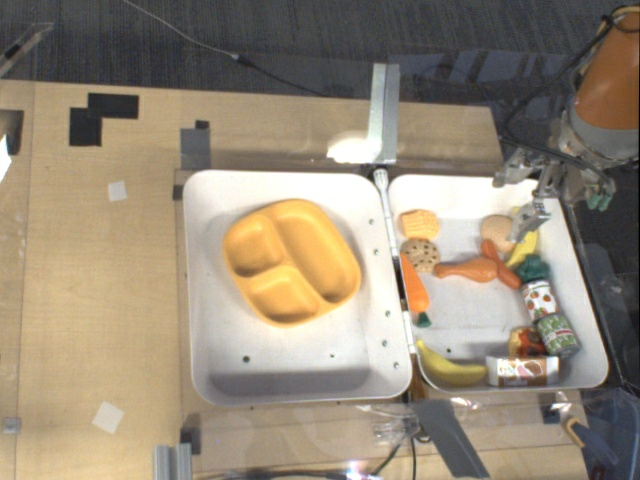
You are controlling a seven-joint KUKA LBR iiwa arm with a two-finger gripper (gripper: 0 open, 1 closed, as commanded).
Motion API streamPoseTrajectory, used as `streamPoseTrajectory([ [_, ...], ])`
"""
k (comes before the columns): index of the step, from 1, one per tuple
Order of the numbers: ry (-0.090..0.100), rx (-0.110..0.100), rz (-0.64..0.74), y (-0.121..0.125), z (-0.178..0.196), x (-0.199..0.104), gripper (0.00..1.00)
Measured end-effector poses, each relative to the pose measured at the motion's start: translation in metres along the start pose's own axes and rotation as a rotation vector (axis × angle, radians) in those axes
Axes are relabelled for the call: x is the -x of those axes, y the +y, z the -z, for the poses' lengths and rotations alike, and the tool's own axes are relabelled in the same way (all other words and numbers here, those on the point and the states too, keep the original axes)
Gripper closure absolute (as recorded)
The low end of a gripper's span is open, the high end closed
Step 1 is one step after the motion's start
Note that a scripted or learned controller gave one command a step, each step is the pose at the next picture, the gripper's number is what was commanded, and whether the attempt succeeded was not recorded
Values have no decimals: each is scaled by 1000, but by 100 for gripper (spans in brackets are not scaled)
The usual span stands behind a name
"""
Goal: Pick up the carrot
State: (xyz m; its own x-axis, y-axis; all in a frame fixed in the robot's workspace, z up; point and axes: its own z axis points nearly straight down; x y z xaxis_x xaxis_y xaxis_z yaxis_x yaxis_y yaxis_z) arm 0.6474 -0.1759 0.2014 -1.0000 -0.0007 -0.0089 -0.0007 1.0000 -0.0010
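Wooden tabletop (100,298) carries two white bins side by side. The left bin (215,368) holds a yellow plate (290,260) with three compartments. The right bin (470,303) holds many toy foods. The arm (610,98), grey with an orange band, comes in from the right and stands over the far right corner of the right bin.

The carrot (414,288) lies at the left wall of the right bin, just beside the divider, with its green end toward the near side. A cookie (422,254) is just above it, and a banana (450,366) lies near it at the front wall. A drumstick (468,268) is in the middle of the bin.

I judge the step to be the approach, not yet a reach: the claw (535,208) hangs near the corn (524,246) at the right side, well apart from the carrot. The next move must cross the bin to the left wall and come down along the carrot, without pushing on the wall or the cookie.

Whether the claw is released or clenched I cannot tell; nothing is seen in it
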Motion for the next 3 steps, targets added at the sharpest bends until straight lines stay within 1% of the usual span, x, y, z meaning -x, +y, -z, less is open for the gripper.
streamPoseTrajectory([
  [1, 4, 2, 64, 38, -44, -53, 0],
  [2, -11, -1, 289, 81, -108, -60, 0],
  [3, -21, -3, 182, 92, -107, -99, 0],
])
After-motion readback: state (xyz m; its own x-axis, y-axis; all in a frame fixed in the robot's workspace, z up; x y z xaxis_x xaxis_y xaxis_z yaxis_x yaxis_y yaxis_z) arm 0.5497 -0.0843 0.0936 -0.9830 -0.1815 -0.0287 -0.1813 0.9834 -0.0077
